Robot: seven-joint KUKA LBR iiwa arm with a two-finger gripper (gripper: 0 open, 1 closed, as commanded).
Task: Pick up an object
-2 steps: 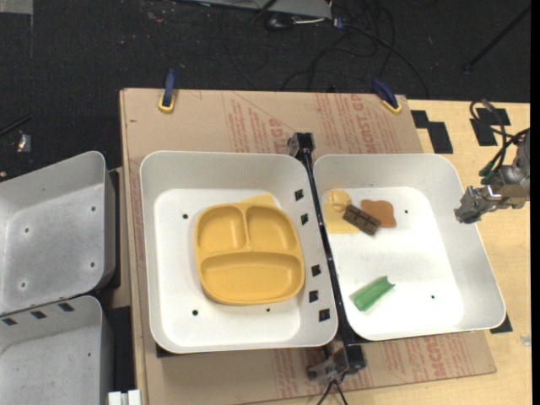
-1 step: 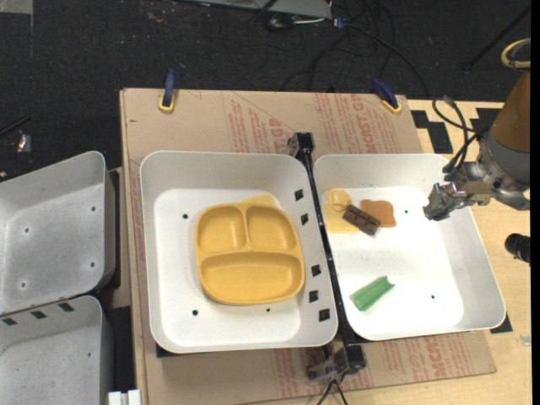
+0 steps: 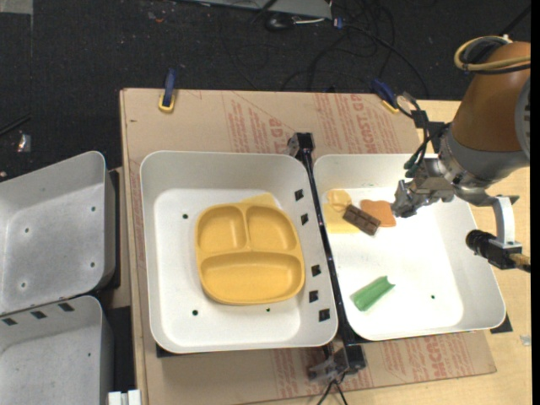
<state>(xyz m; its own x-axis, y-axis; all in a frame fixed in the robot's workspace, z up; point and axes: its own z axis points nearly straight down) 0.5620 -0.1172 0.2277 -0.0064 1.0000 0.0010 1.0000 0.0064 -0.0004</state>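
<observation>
**Two bins, arm low over the right one**

Two shallow white bins sit side by side on the desk [image 3: 219,125], which is covered with brown cardboard. The left bin [image 3: 160,226], in the middle of the frame, holds a yellow divided tray [image 3: 250,255] with three compartments, lying flat and filling most of the floor.

The right bin [image 3: 456,285] holds a small cluster toward its upper left: a pale yellow piece [image 3: 337,199] nearest the divider, a dark brown block [image 3: 362,219] lying aslant just beside it, and an orange piece [image 3: 381,212] touching the block's right side. Well apart from these, lower in the bin, lies a green wedge-like piece [image 3: 372,293], tilted on a diagonal.

The gripper [image 3: 405,199] reaches in from the right of the frame and hangs just beside the orange piece. Whether the jaws are spread or closed cannot be told, and nothing visibly sits between them.
</observation>
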